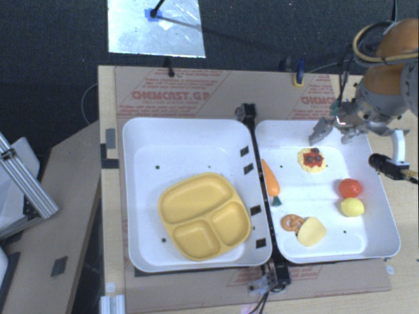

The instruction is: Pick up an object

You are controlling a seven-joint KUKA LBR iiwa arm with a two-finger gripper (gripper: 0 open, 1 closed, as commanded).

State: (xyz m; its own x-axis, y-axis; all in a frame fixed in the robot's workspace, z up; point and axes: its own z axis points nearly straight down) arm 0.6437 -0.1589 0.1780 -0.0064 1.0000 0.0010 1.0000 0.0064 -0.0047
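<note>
My gripper (pixel 332 133) hangs over the back of the right bin (pixel 380 241), open, with nothing between its fingers. Just in front of it lies a small round pizza toy (pixel 313 160) with red topping. An orange carrot (pixel 271 179) rests against the bin's left wall. A red tomato (pixel 350 188) and a yellow lemon (pixel 352 207) sit near the right side. A brown pretzel (pixel 292 223) and a pale yellow wedge (pixel 311 231) lie at the front.
The left bin (pixel 150 142) holds a yellow divided plate (pixel 204 214) in its front half. A black-clipped divider (pixel 255 169) separates the two bins. A shiny square sheet (pixel 155 18) lies beyond the bench at the back.
</note>
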